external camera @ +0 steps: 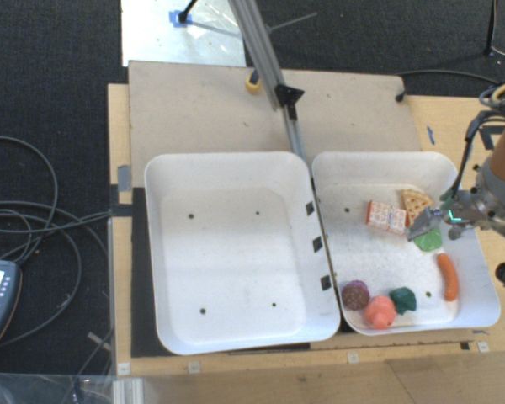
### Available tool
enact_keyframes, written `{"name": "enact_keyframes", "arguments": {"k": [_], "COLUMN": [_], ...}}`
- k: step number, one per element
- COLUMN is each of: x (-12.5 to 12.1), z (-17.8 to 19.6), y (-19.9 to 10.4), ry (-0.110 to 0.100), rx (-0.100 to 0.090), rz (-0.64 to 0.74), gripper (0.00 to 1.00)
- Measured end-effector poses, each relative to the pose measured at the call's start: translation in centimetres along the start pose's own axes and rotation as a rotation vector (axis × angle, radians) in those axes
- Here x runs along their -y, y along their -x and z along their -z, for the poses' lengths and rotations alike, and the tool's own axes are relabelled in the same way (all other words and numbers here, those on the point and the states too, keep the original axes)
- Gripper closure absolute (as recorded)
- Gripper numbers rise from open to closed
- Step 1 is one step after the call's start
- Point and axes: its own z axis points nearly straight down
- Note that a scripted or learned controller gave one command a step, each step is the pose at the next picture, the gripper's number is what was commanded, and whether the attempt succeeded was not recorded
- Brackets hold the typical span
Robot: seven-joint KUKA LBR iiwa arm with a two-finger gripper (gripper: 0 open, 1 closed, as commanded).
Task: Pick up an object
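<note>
- The end effector [427, 222] is seen low in the right-hand white plastic bin [350, 175], directly over a small green rounded toy [429, 241].
- Whether it is released or clenched cannot be told; no grasp is confirmed.
- The green toy is judged the target: just below the tips, touching or nearly so.
- An orange sausage-shaped toy [447, 277] lies just beyond, long axis running near-to-far.
</note>
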Motion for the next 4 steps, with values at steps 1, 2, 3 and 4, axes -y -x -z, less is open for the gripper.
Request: {"name": "enact_keyframes", "arguments": {"k": [1,2,3,4], "x": [-0.1,-0.5,0.5,0.5], "z": [0.2,-4.1,-9.7,-11.2], "y": [0.0,0.0,0.2,0.2], "ry": [0.004,0.000,-0.002,0.002], "rx": [0.001,0.000,0.000,0.001], "rz": [-0.001,-0.003,-0.004,-0.003], "gripper": [0.00,0.00,0.00,0.00]}}
